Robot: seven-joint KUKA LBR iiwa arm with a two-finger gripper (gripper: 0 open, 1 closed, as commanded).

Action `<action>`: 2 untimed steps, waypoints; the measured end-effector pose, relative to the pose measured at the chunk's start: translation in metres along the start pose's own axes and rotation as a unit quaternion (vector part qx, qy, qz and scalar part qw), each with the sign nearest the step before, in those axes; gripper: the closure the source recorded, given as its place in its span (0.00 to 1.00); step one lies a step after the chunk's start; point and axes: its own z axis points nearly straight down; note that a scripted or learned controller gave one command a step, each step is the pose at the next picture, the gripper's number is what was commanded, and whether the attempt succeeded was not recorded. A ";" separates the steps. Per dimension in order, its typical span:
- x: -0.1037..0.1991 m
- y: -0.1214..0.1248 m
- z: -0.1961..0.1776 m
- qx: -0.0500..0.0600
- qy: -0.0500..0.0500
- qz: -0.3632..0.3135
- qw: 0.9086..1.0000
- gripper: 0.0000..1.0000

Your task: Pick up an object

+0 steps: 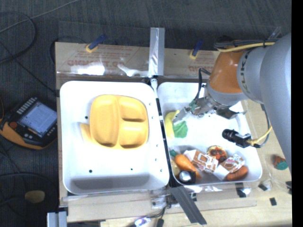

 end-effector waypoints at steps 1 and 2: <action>-0.003 -0.007 0.013 -0.004 -0.001 -0.011 1.000 0.00; -0.002 -0.006 0.004 -0.005 0.000 -0.011 1.000 1.00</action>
